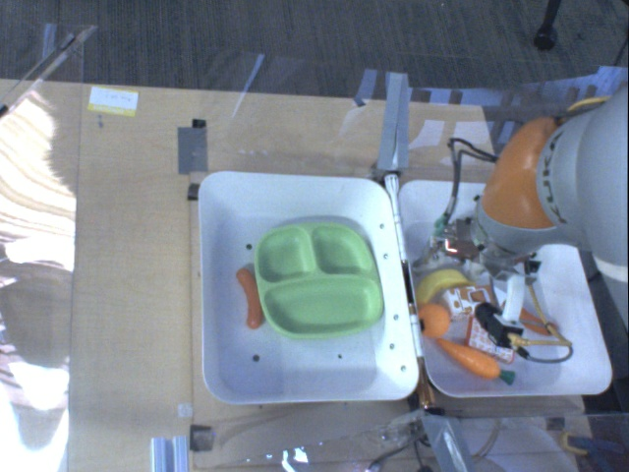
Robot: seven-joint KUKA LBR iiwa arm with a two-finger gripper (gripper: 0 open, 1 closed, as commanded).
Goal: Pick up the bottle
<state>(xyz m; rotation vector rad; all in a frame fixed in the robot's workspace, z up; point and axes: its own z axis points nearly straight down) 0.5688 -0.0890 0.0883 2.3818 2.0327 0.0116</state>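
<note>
Grey gripper (484, 268) down low in the right-hand shallow white bin (580, 362), parked over the clutter in its left half. Grip state: cannot tell from up here, with the wrist and the orange-banded grey arm (526, 180) covering it from above. Nothing visibly held.

Just below the gripper in the view, a small red-and-white labelled bottle (481, 330), or so it looks; blurred and partly covered. Lying flat, long axis running roughly from the far side of the bin toward the near side, tilted a little to the right at the near end. Cap end impossible to pick out.

Crowded all round. Curved yellow banana (442, 283) just left of the gripper, close to the bin's left wall. Small round orange fruit (434, 320) below the banana, just beside the bottle's left flank. Long orange carrot with a green tip (474, 359) slanting along the near side, right up against the bottle's lower end.

Further out, the left-hand shallow white bin (226, 362): green divided plastic plate (319, 278) near its middle, reddish-orange sausage-shaped toy (251, 298) against the plate's left edge. Both bins side by side on the pale wooden bench (118, 264).
</note>
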